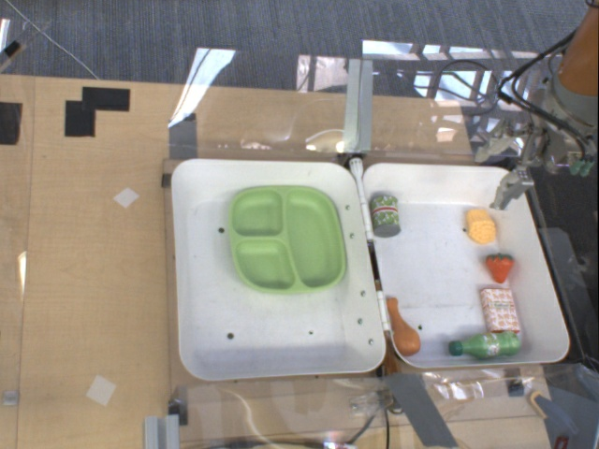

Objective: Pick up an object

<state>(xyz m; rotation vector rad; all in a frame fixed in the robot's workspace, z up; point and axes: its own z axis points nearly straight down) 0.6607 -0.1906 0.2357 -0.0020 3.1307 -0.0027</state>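
The grey two-finger tool (510, 187) hangs over the far right corner of the right shallow white bin (440, 251), with nothing between its fingers; whether they are apart or together I cannot tell; just beside it lies a round yellow-orange cracker (481, 226), then a red strawberry (501, 267), a patterned red carton (499, 310), a green plastic bottle (485, 346); a green-labelled can (385, 213) and orange drumstick (403, 329) sit by the left wall; a green divided plate (284, 238) fills the left bin (215, 335).

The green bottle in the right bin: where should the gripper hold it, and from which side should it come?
Probably from above, closing across the middle of the green bottle. It lies on its side along the near wall of the right bin, and the red carton lies just behind it, so that side may be tight. The gripper is at the far corner.
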